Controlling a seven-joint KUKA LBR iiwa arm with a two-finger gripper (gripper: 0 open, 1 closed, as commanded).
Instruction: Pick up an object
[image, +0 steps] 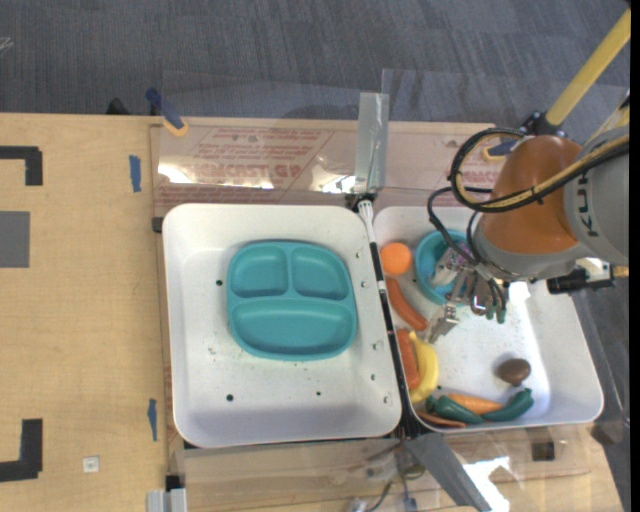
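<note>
My gripper (470, 305) hangs over the right bin (565, 345), near its middle, below the orange band of the arm. Its metal fingers point down and left, and nothing shows between them. Along the bin's left wall lie an orange ball (396, 258), a carrot-like orange piece (405, 302) and a yellow banana-like toy (424, 362). A teal bowl (432, 262) sits partly under the wrist. A brown round object (514, 371) rests to the gripper's lower right. A green and orange toy (480, 405) lies along the front wall.
The left bin (200, 390) holds a teal divided plate (292, 299). A clear vertical divider (371, 140) stands behind the two bins. Cables loop around the wrist. A tan board with black marks lies to the left.
</note>
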